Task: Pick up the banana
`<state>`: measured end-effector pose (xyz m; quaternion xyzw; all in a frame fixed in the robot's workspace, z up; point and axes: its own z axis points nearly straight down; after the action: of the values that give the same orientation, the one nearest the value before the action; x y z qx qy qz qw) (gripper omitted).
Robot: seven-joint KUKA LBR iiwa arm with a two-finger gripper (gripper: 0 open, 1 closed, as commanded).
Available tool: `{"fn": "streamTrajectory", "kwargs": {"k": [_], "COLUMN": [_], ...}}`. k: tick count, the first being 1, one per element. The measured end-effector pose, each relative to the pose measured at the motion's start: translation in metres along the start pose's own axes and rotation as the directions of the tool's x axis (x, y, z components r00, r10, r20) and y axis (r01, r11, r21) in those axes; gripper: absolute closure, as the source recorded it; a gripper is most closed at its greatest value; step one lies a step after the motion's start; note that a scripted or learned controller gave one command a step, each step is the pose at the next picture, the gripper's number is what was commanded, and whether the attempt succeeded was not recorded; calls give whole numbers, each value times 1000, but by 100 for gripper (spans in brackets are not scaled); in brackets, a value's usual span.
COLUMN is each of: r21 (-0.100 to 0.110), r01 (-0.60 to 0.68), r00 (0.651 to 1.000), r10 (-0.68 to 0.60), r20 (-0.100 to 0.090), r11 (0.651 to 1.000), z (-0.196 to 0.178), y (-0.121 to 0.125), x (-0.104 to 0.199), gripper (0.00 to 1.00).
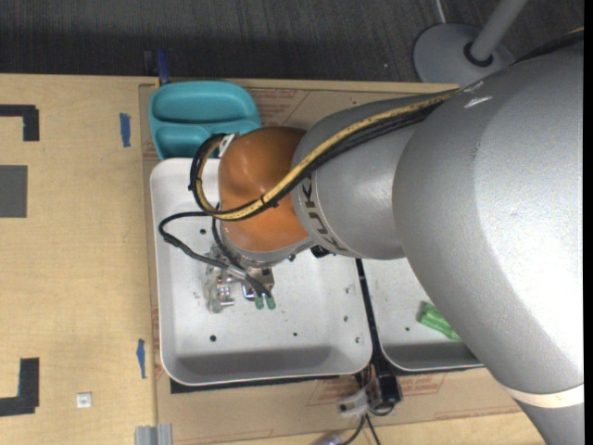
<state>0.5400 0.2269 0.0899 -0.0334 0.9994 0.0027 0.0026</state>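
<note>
My gripper hangs low over the middle of the left white bin, under the orange wrist band. The big grey arm reaches in from the right and covers the back of the left bin and most of the right bin. Nothing yellow lies on the bare floor of the left bin around the gripper.
A teal container stands just behind the left bin. A small green object lies in the right bin beside the arm. Black cables loop off the wrist toward the left bin's left wall. Cardboard bench surface lies to the left.
</note>
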Motion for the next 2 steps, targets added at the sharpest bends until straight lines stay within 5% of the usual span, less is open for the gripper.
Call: {"fn": "streamTrajectory", "kwargs": {"k": [2], "r21": [-5], "r01": [-1], "r00": [1000], "r10": [1], "r20": [10], "r11": [1000], "z": [-21], "y": [2], "x": [-2], "gripper": [100]}}
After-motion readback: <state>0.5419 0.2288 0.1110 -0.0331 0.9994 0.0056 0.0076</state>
